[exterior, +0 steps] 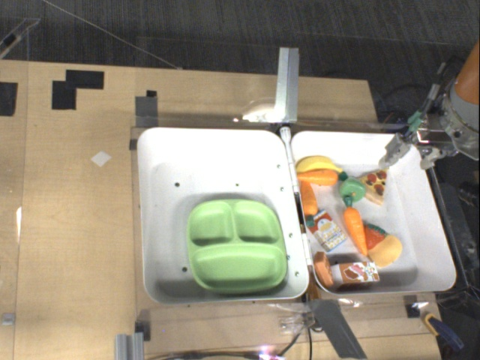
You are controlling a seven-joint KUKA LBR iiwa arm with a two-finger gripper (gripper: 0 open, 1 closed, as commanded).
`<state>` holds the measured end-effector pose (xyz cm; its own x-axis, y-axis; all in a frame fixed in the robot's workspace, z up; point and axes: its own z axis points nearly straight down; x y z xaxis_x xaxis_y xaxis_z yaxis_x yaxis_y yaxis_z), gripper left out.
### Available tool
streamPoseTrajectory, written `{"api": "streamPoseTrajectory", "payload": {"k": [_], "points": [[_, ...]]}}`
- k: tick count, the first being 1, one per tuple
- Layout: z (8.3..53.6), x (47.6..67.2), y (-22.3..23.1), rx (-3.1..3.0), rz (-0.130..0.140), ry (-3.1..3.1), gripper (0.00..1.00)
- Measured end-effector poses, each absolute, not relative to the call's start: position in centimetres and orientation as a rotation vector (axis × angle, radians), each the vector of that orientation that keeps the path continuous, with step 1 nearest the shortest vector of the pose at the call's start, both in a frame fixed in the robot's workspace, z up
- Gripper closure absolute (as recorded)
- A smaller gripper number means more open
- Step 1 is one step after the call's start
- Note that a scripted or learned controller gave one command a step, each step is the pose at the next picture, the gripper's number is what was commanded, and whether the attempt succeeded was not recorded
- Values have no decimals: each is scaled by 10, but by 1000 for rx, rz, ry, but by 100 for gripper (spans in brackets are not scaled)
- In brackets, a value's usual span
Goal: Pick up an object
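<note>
Two shallow white plastic bins sit side by side on the wooden bench [67, 223]. The left bin [161, 163] holds a green three-compartment plastic tray [236, 244] toward its near edge. The right bin [427, 223] holds toy foods: a yellow banana [315, 163] at the far left, a pizza slice [375, 186] to its right, an orange carrot [355, 229] centrally, and a brown carton [352, 273] nearest.

Arm [466, 96] cut off by right edge; carton [328, 231] print illegible.
</note>
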<state>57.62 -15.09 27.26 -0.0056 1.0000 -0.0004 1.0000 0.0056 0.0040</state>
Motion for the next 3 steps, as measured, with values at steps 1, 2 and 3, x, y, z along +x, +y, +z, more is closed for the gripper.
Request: {"api": "streamPoseTrajectory", "payload": {"k": [1,2,3], "points": [[159,552,-125,2043,4,2383,0],[97,560,-120,1895,7,2499,0],[108,562,-120,1891,12,2495,100]]}}
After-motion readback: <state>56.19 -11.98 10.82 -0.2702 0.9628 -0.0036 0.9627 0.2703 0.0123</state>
